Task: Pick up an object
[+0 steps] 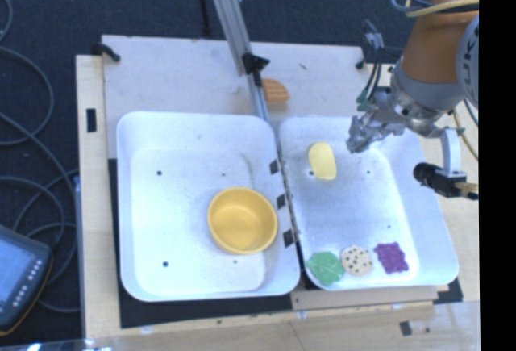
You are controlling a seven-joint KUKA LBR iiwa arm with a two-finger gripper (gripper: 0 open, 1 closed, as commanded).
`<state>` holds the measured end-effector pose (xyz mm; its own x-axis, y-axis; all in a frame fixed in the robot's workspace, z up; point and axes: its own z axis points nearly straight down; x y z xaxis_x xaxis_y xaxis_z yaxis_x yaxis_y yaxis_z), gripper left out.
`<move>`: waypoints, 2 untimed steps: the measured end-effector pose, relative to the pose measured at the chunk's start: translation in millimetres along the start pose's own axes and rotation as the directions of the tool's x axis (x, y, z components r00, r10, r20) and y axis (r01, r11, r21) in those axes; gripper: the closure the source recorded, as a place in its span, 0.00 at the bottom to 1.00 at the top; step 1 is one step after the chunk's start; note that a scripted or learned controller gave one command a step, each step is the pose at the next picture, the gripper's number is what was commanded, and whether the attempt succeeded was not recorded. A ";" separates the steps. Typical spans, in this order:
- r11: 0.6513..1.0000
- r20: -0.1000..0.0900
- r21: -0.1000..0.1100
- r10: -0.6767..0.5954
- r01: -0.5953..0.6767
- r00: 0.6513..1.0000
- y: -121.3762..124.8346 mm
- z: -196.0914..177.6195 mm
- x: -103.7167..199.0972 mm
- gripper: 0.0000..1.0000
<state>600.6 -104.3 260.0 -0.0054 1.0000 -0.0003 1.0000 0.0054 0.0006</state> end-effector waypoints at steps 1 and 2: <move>1.000 0.000 -0.002 -0.001 0.001 1.000 12.2 -2.2 46.2 1.00; 1.000 -0.001 0.001 -0.001 0.001 1.000 7.7 10.4 99.3 1.00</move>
<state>607.8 -5.0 249.5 -0.0065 1.0000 0.0005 1.0000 0.0065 -0.0003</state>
